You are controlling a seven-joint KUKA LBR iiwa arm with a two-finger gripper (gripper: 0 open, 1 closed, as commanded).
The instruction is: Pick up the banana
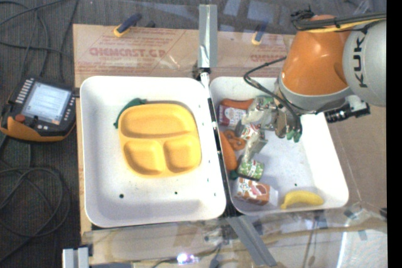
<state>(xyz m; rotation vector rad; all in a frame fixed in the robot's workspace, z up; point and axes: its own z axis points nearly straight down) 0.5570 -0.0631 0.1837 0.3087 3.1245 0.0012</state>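
Observation:
The yellow banana (302,199) lies in the near right corner of the right bin (326,169). My gripper (259,128) hangs over the middle of that bin, well up and left of the banana, above a cluster of small items. Its light-coloured fingers (254,142) point down toward a green carton (250,169). I see nothing held between them.
The right bin also holds a red packet (231,113), an orange carrot-like item (228,147) and a red-brown carton (252,191). The left bin (100,198) holds a yellow divided tray (161,137) over a dark green thing (130,105). A teach pendant (39,108) lies left of the bench.

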